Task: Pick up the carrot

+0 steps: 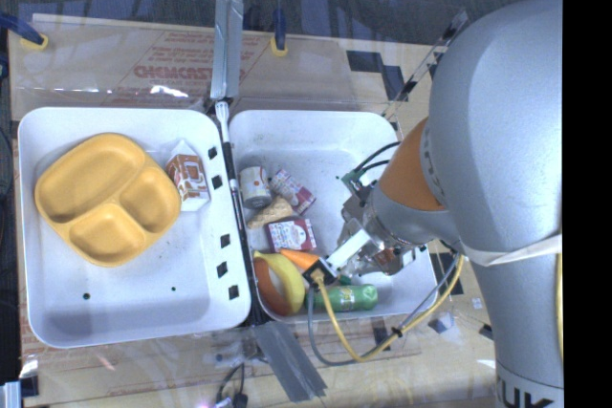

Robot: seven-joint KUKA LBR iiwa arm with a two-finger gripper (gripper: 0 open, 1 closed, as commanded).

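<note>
The carrot is a short orange piece near the front of the right bin. It lies between a red packet and a yellow banana. My gripper hangs low over the right bin, just to the right of the carrot, and the big grey arm covers most of it. Nothing can be seen held in it.
Around the carrot lie a green bottle, a reddish round fruit under the banana, a small can and a wrapper. The left bin holds a yellow divided plate and a small carton.
</note>
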